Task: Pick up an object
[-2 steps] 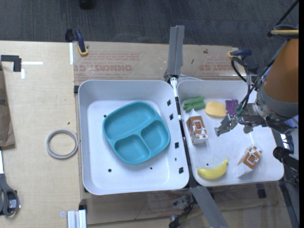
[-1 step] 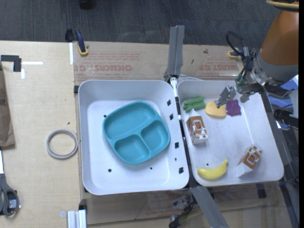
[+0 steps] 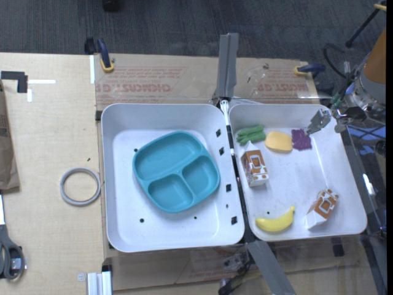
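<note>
The right bin holds a green bean pod, a yellow-orange rounded piece, a purple grape bunch, a small brown and white carton, a second carton near the front right corner, and a yellow banana at the front. My gripper hangs over the bin's far right corner, just right of and above the purple bunch. Nothing shows between its fingers.
The left bin bears a teal divided plate. On the wooden bench to the left lie a grey ring and scissors. A grey post stands behind the bins' shared edge. Cables run at the far right.
</note>
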